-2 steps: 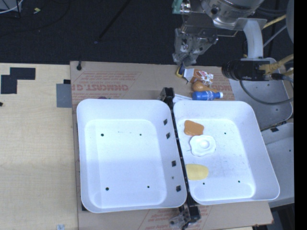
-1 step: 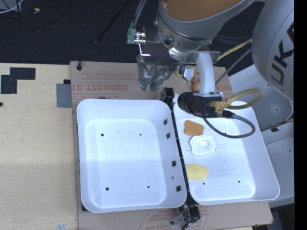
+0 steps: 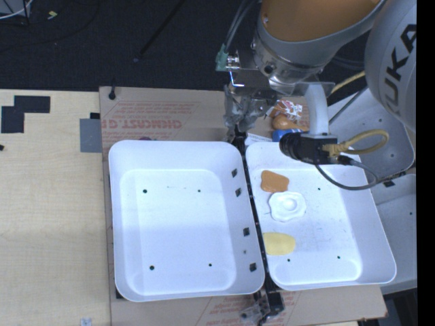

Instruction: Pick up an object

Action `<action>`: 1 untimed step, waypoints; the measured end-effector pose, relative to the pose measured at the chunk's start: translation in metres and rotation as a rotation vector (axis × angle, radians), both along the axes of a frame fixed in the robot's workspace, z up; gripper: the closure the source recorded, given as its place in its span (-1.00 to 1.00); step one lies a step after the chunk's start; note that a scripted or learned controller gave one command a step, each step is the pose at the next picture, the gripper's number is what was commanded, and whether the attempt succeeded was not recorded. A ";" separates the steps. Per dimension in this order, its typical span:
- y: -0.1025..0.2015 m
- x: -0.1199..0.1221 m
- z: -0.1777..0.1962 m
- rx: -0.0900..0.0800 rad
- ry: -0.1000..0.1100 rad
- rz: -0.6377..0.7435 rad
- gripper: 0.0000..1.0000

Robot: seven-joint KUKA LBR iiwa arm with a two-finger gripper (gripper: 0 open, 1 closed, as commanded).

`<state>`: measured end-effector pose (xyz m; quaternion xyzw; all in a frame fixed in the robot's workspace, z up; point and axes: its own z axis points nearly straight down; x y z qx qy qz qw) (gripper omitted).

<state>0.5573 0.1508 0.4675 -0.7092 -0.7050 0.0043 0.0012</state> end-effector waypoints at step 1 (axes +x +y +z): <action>0.059 -0.017 0.074 0.008 -0.011 0.012 1.00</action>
